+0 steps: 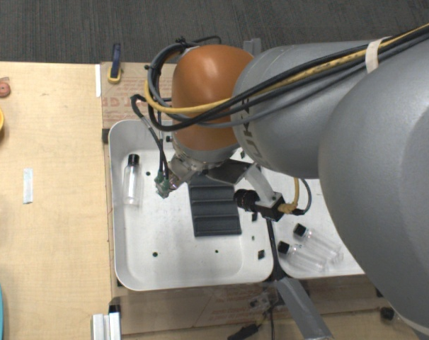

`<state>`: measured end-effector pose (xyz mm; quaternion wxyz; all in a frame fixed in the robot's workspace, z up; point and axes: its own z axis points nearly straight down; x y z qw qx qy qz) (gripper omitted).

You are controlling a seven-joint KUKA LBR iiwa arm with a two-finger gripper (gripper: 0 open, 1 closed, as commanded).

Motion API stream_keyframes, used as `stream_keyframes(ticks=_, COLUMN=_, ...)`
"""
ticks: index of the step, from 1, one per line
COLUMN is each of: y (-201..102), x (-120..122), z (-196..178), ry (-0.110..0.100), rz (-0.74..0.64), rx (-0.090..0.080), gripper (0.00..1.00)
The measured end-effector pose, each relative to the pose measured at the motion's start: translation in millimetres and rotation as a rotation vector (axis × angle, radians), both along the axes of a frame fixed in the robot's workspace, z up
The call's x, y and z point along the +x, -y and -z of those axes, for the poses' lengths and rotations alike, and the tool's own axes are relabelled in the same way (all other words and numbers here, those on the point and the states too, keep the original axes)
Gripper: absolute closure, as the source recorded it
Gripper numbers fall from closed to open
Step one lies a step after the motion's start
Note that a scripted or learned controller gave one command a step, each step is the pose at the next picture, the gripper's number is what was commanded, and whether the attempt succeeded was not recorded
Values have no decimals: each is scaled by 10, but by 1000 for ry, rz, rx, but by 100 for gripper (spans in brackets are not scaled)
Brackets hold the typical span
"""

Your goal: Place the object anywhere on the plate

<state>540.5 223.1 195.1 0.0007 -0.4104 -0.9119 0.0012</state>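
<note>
1. Reading for brands or labels gives nothing: no legible writing shows on the bins, the vials or the arm.
2. The grey arm with its orange band reaches in over the left shallow white bin, and the black ribbed gripper hangs over the middle of that bin's floor. Whether it is clenched or released cannot be told from this angle.
3. A clear plastic vial with a black cap lies on the bin floor near its left wall, toward the far left corner, well to the left of the gripper and apart from it.
4. It lies flat, cap toward the far edge, its see-through body pointing at the near edge.
5. Two more clear vials with black caps lie in the right bin, near its left edge.
</note>
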Motion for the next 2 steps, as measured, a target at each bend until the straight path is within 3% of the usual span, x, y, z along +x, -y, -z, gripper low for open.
stream_keyframes(ticks=1, y=73, x=509, z=-1143, ry=3, rz=-75, rx=-1, gripper=100)
stream_keyframes(ticks=2, y=-9, x=734, z=-791, ry=1, rz=-227, rx=-1, gripper=100)
